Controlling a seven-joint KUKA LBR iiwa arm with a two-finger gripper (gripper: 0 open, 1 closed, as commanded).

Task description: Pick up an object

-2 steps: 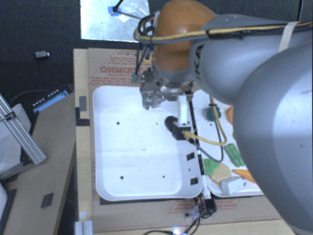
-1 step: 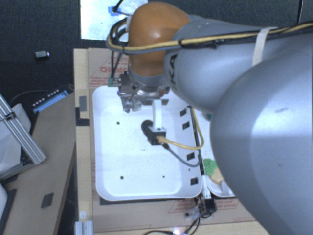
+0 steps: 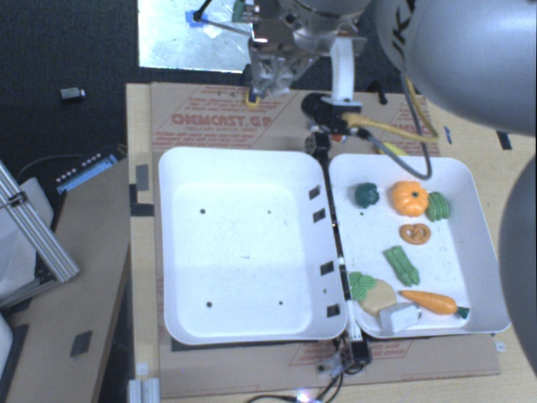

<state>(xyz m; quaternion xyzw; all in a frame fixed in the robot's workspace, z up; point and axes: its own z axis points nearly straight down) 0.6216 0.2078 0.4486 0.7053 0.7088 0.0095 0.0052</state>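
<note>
Two fingers (image 3: 270, 82) above bins — nothing held.

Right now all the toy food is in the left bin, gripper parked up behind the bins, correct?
Not quite: the toy food, such as the pumpkin and carrot, lies in the right bin, not the left bin. The camera view shows it. The gripper is up behind the bins.
</note>
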